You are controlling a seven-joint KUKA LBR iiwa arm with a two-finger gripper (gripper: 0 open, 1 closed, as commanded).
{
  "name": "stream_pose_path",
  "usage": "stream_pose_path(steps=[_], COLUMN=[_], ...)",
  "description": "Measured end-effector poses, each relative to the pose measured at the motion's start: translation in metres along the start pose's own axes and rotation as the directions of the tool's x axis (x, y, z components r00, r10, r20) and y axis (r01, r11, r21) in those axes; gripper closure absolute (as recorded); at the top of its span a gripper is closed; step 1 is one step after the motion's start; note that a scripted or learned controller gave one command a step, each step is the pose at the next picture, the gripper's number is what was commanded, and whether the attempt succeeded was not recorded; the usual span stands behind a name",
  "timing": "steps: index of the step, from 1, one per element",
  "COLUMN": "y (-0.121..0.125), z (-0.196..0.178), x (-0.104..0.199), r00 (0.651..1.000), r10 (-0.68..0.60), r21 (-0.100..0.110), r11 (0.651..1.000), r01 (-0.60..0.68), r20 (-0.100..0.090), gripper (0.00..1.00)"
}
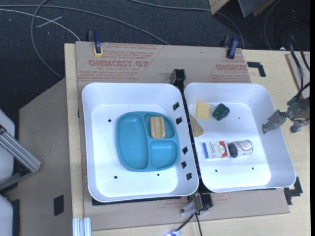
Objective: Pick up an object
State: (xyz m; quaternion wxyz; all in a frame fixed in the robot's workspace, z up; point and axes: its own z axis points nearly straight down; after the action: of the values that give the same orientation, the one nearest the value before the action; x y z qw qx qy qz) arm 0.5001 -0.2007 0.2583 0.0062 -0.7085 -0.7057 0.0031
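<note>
My gripper (279,128) hangs over the right rim of the right bin (275,154). Its two grey fingers stand apart and open, with nothing between them. To its left, on the bin floor, lie a small bottle (239,148) with a dark cap and a red, white and blue packet (215,149) touching it. Further back sit a dark green lump (220,111) and a yellow block (203,110), side by side. A tan wedge (197,128) rests against the bin's left wall. All of these lie well left of the fingers.
The left bin (98,146) holds a blue divided plate (134,141) with a tan block (157,127) in its upper right compartment. A black ridge (186,132) separates the two bins. Clamps stand at the board's far edge, and cables run along the right side.
</note>
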Motion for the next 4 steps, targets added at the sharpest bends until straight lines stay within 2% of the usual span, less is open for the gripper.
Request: stream_pose_path(steps=[1,2,4], y=[0.002,0.001,-0.011], z=[-0.006,0.057,0.149], x=[0.001,0.0,0.012], r00=[1.0,1.0,1.0], r10=[-0.004,-0.003,-0.004], r21=[-0.012,-0.007,-0.007], r11=[1.0,1.0,1.0], r01=[0.004,0.003,0.004], r20=[0.003,0.001,0.001], gripper=[0.0,0.0,0.0])
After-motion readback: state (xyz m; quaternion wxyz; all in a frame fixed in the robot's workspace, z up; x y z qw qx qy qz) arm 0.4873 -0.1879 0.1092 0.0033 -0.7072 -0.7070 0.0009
